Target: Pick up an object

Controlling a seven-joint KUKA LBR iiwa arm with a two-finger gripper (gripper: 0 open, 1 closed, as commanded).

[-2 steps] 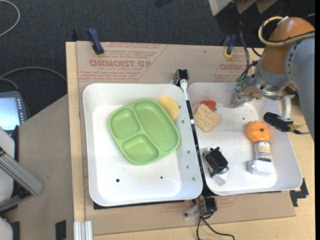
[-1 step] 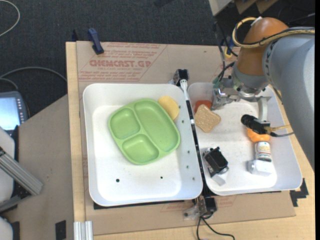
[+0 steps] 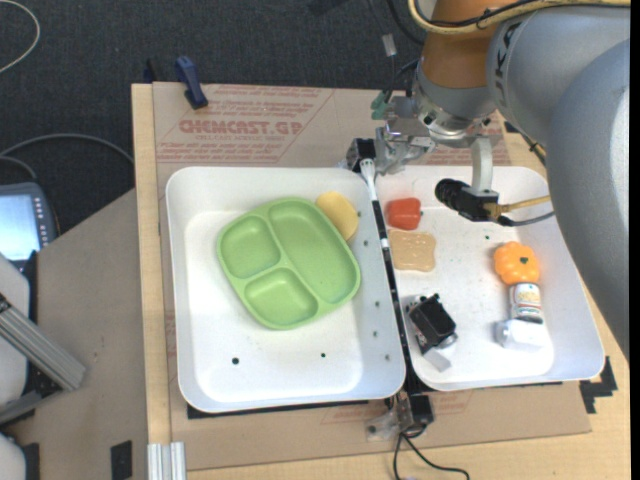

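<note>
The red piece (image 3: 403,211) lay at the 11 o'clock corner of the right bin (image 3: 475,360), just beside the divider. It was near the gripper (image 3: 380,156), at 5 o'clock from it and not touching it. It sat squat, its wider axis running 9 to 3. Whether the gripper was spread or pressed together could not be told.

At 6 o'clock from the red piece lay one toast (image 3: 412,251), and beyond it one black clip (image 3: 432,323). Toward 4 o'clock lay one orange fruit (image 3: 515,263) and one bottle (image 3: 525,313), its long axis 12 to 6.

The left bin (image 3: 200,218) held one green plate (image 3: 288,263), with one yellow piece (image 3: 338,213) touching its 1 o'clock edge.
</note>
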